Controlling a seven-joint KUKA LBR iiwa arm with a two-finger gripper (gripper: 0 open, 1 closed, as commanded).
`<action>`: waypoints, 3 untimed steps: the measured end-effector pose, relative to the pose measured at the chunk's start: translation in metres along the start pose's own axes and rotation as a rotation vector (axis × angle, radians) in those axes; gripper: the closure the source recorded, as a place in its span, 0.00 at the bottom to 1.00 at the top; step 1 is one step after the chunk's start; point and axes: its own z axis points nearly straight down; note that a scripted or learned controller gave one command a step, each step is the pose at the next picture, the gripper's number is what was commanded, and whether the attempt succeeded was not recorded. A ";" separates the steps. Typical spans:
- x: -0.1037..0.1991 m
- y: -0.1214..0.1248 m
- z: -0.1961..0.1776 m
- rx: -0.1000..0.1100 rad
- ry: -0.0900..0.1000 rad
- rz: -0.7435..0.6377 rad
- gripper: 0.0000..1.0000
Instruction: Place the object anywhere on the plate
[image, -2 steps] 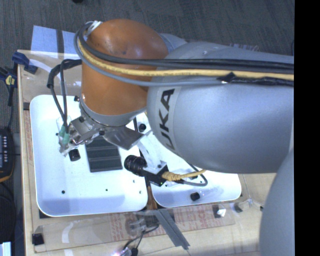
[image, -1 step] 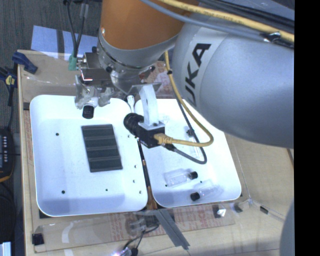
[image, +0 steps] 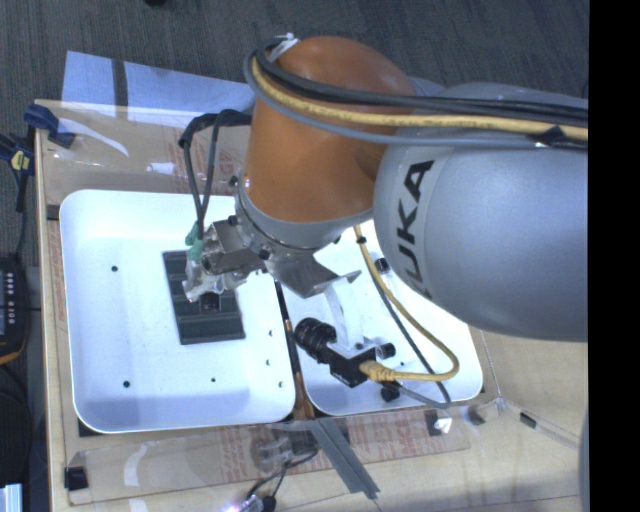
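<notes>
A dark grey rectangular plate (image: 212, 322) lies flat in the left white bin (image: 110, 330), near its right side. My gripper (image: 205, 285) hangs directly over the plate's upper half, low above it or touching it; I cannot tell which. A small green piece (image: 194, 243) shows at the gripper's upper left side. The gripper's body covers whatever is under it, so I cannot make out a separate object on the plate or in the gripper.
The orange and grey arm (image: 330, 140) covers most of the right bin (image: 440, 385). A black fitting with a yellow cable (image: 335, 355) hangs over that bin's front left part. The bins' shared rim (image: 292, 370) runs just right of the plate.
</notes>
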 end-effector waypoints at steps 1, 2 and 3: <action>0.058 0.013 0.206 0.003 -0.001 0.130 1.00; -0.019 0.030 0.128 -0.001 0.002 0.666 1.00; -0.081 0.084 0.156 0.003 0.002 0.681 1.00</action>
